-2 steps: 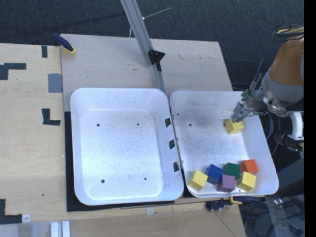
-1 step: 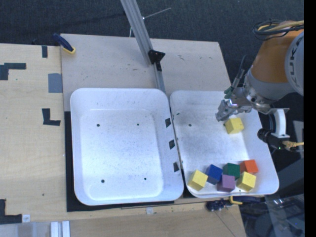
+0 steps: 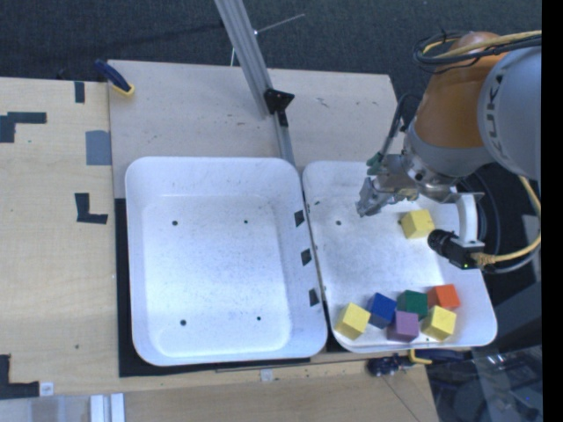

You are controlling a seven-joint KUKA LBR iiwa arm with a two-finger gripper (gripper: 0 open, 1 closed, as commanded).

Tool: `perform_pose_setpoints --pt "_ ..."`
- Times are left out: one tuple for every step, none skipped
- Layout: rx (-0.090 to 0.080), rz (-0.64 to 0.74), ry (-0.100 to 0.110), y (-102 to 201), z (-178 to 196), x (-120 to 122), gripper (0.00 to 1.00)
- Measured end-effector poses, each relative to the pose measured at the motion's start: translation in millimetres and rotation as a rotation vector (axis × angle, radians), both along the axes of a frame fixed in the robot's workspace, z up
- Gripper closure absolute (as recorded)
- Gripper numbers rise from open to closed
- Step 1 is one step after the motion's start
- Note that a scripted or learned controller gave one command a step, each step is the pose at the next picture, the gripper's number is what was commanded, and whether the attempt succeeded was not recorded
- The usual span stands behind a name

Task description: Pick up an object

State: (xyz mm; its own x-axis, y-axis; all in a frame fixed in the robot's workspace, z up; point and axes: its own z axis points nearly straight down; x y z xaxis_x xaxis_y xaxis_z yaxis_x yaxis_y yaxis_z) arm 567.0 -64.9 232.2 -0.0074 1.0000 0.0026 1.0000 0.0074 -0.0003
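The far end of the grey arm with its orange band [image 3: 466,86] ran out past the right edge of the picture, and its bulk hid part of the right-hand shallow white plastic bin [image 3: 352,262], the far right corner above all. The metal two-finger gripper [image 3: 369,206] hung low over that bin's upper part, tilted down and to the left; at this slant and blur I could not tell how it was set, and nothing showed in it. Just to its right a single yellow cube [image 3: 416,224] lay on the bin floor, apart from the gripper. Along the near edge of the same bin sat a tight cluster of small blocks, some touching: a yellow cube at the left [image 3: 354,320], a blue cube [image 3: 383,309], a purple cube [image 3: 405,324], a green cube [image 3: 412,302], an orange cube [image 3: 445,296] and another yellow cube [image 3: 441,323]. The left-hand white bin [image 3: 145,236], smooth with rounded corners and lightly speckled, lay beside it. A slanted grey metal pole [image 3: 242,38] crossed the pale wooden bench [image 3: 53,236].
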Motion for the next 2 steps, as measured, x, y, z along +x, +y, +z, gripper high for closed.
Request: perform_pose_setpoints --pt "0.000 0.000 0.000 50.4 7.9 -3.0 1.00" --pt "-0.001 -0.001 0.003 102.5 -5.3 -12.3 1.00"
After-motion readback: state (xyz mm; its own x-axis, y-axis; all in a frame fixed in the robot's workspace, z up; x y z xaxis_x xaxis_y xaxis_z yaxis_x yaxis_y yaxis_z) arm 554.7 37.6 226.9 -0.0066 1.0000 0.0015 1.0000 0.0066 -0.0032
